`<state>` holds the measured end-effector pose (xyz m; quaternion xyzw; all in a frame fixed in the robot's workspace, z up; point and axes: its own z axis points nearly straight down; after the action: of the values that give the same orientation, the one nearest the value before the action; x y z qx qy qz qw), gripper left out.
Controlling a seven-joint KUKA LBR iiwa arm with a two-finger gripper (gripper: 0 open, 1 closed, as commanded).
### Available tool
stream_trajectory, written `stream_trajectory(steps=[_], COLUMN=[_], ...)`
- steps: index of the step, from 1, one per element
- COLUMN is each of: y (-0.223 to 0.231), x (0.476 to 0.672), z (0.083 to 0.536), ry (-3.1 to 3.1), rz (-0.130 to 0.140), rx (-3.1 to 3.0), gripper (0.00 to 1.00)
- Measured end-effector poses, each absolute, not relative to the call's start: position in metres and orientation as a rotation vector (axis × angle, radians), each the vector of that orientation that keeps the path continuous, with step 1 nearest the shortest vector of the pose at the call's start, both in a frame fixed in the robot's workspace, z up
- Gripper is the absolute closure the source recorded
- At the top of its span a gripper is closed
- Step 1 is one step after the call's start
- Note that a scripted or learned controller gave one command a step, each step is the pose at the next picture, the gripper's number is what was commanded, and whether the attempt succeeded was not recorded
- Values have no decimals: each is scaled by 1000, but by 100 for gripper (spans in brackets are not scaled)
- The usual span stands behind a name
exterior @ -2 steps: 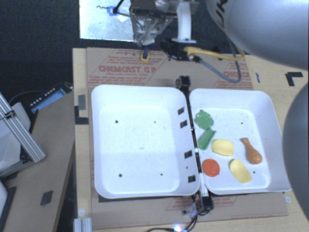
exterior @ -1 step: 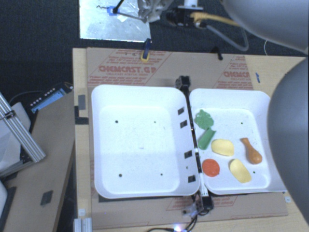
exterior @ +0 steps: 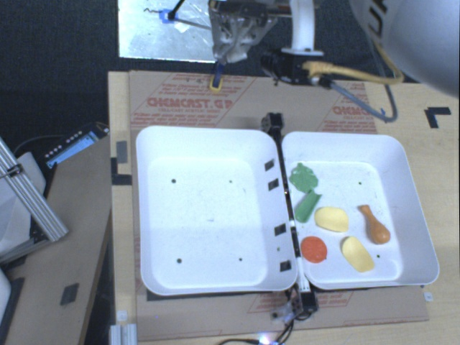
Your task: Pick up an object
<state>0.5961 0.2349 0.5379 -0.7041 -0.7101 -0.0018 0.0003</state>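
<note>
— Beside the hinge strip (exterior: 282,192) that joins our two bins lie the likely picks, all in the right bin (exterior: 413,192): a green leafy piece (exterior: 302,176) and a green pod (exterior: 307,206) nearest the strip, a red round (exterior: 313,249) below them, then two yellow lumps (exterior: 331,219) (exterior: 357,254), and farthest from the strip a brown drumstick shape (exterior: 375,224).

— We judge them toy food: light, stiff plastic, likely a bit slick. We would take the drumstick across its thin neck, or the pod across its narrow width.

— And our hand (exterior: 228,49)?

— It hangs well above the strip, past the bins' far rim, over the worktop; whether it is clenched or released we cannot tell.

— Any writing?

— Red print on the board (exterior: 187,100) under the bins reads roughly "CHEMCAST GP", repeated. Black letters show on the arm (exterior: 402,20), too cropped to read.
</note>
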Motion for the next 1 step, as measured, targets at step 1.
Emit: stream_trajectory(steps=[1], y=[167], x=[657], z=[515], ry=[-2217], rz=[1], rx=[-2229], gripper=[100])
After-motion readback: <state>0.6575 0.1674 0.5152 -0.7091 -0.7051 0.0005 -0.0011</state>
